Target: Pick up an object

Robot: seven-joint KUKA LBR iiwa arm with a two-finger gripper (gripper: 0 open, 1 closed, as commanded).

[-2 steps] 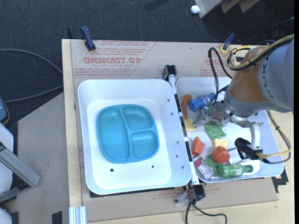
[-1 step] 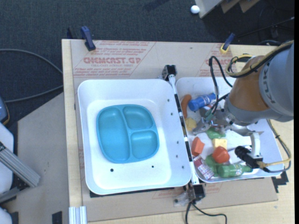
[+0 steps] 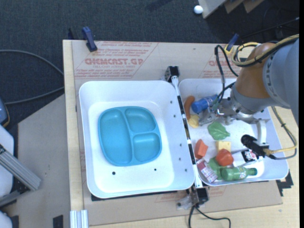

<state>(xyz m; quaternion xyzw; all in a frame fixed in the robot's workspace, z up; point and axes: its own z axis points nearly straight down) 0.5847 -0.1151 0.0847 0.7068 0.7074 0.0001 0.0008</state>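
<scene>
The right white bin (image 3: 275, 167) holds several small toys. At its left are an orange carrot-like piece (image 3: 189, 106), a blue object (image 3: 201, 104) and a small yellow piece (image 3: 194, 122). Lower down lie a green leafy piece (image 3: 218, 130), an orange block (image 3: 201, 148), a yellow wedge (image 3: 224, 146), a red round piece (image 3: 225, 157) and a green bottle (image 3: 237, 173). My gripper (image 3: 216, 112) hangs low in this bin, just right of the blue object and above the green leafy piece. Whether it touches either is unclear.
The left white bin (image 3: 90, 99) holds a blue divided plate (image 3: 129, 135). A red-and-white packet (image 3: 206, 170) lies at the right bin's front left corner. The grey arm with its orange band (image 3: 251, 77) crosses the right bin's far right side.
</scene>
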